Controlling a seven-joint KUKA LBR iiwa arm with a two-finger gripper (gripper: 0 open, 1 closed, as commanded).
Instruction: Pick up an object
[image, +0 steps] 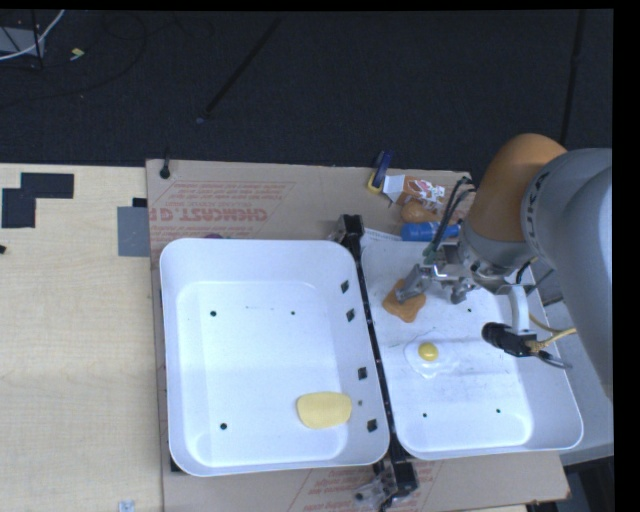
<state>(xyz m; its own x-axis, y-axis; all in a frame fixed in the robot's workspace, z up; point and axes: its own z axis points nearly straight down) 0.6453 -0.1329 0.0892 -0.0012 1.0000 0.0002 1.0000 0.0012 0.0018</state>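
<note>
Hand (425, 283) low in right bin (560, 425), pinching brown toy (406, 303) at far-left corner. Risk: shallow edge grip, toy slips on lift; fried-egg toy (428, 354) just beside.

Pale wooden bench (70, 350), cardboard sheet (240, 200), two white bins (175, 300)
</note>
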